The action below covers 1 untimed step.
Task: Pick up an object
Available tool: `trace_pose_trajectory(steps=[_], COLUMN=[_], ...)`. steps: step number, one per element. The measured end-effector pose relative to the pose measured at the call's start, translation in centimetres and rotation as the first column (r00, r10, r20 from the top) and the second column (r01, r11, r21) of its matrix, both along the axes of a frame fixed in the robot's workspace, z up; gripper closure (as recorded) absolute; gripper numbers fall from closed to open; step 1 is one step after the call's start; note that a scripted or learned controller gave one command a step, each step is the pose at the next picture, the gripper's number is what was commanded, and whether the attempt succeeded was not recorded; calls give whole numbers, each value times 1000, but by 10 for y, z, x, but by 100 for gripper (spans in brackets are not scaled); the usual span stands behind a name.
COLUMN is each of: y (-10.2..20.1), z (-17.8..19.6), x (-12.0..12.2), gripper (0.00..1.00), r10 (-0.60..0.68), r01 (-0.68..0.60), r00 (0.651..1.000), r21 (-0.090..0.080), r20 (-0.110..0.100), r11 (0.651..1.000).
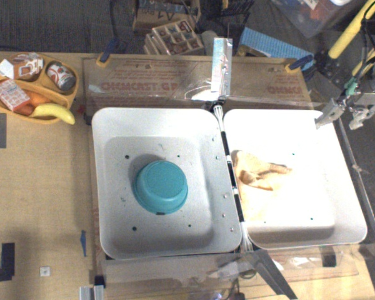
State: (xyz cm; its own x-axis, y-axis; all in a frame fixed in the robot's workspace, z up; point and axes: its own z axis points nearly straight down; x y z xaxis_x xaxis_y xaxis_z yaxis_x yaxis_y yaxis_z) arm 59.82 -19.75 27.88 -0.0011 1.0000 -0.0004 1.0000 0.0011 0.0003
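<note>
At two o'clock sits a pale grey metal gripper [342, 108], blurred, with thin green and yellow cables [364, 64] above it.

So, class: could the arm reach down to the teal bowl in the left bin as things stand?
Probably yes. The teal bowl sits alone, upside down, mid left bin, with nothing over or beside it.

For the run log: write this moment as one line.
left bin: teal bowl upside down, near centre | right bin: tan floppy object by left wall | gripper: at right bin's far corner
</note>
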Motion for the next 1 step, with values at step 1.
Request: trace_pose_trajectory(steps=[1], y=[71], z=[-98], x=[12], gripper=[0], r10=[9], r01=[-9], r00=[1000], r21=[0], r20=[0], r11=[1000])
